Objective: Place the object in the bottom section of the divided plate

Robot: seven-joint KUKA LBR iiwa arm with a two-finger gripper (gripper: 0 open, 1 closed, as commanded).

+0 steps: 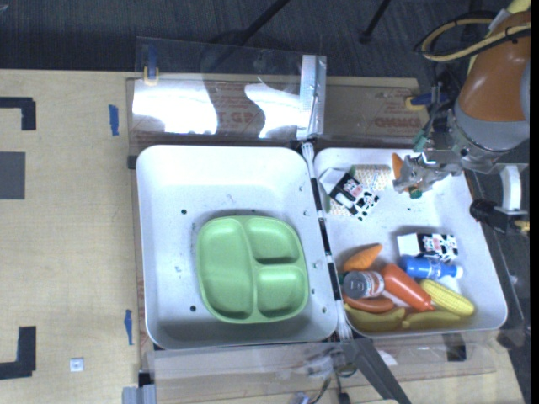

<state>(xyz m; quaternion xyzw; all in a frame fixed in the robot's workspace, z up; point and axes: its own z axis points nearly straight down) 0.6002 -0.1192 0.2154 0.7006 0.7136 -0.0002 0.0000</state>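
A green divided plate lies in the left bin; it has one long section on its left and two smaller ones on its right, all bare. My gripper hangs over the upper part of the right bin, far to the right of the plate. A small grey and orange thing shows right at its tip, and whether it is held cannot be made out. Below it lie an orange carrot, a yellow corn cob and a blue bottle.
The right bin also holds a cow-patterned carton, a second carton, a can, an orange piece and a banana. A clear panel stands behind the left bin. A ridge separates the bins.
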